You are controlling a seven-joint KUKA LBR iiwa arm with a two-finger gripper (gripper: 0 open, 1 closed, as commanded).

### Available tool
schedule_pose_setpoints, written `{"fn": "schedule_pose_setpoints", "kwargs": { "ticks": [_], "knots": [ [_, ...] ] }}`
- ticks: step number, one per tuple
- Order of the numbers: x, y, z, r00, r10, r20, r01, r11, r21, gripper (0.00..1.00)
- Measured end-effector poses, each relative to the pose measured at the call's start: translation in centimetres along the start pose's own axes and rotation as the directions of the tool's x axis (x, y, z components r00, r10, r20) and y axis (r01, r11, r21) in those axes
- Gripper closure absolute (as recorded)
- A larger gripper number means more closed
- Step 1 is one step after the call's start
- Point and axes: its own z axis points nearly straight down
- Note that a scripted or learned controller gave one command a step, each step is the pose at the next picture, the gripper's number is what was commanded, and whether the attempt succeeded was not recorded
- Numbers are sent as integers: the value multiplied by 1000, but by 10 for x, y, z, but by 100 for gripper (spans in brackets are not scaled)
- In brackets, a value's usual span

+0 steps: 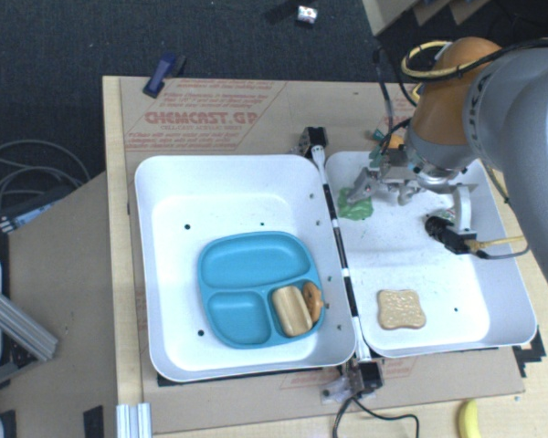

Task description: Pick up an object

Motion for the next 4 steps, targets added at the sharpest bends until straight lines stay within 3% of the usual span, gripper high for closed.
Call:
{"fn": "schedule_pose_setpoints", "kwargs": {
  "ticks": [2, 3, 4],
  "knots": [
    [-1, 4, 10, 1000, -2, 0, 2, 1000, 0, 0],
    [0, 5, 0, 1000, -2, 0, 2, 1000, -3, 100],
    [0, 5, 0, 1000, -2, 0, 2, 1000, -2, 0]
  ]
}}
